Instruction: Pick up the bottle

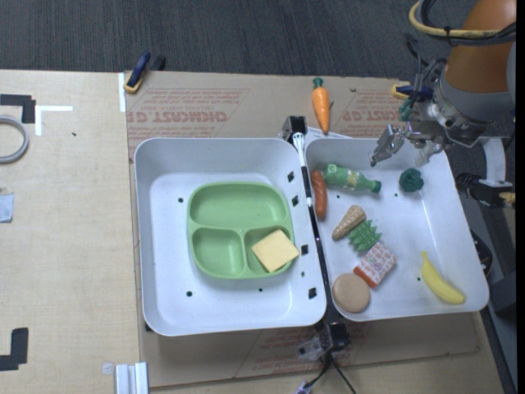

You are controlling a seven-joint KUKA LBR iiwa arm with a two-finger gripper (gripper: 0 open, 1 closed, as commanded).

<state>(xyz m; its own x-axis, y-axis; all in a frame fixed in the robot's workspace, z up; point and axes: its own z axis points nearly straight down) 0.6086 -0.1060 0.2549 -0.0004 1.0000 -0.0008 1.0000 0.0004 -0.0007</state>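
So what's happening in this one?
A KUKA arm reaches in from the right, its gripper hovering over the far end of the right bin, holding nothing. The green bottle it is after lies on its side just left of the gripper, untouched. A banana, an ice cream cone and other toy food lie around it.

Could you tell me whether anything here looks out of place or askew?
The carrot lies outside both bins, on the cardboard behind the right bin. The bottle lies on its side in that bin. Nothing looks spilled or damaged.
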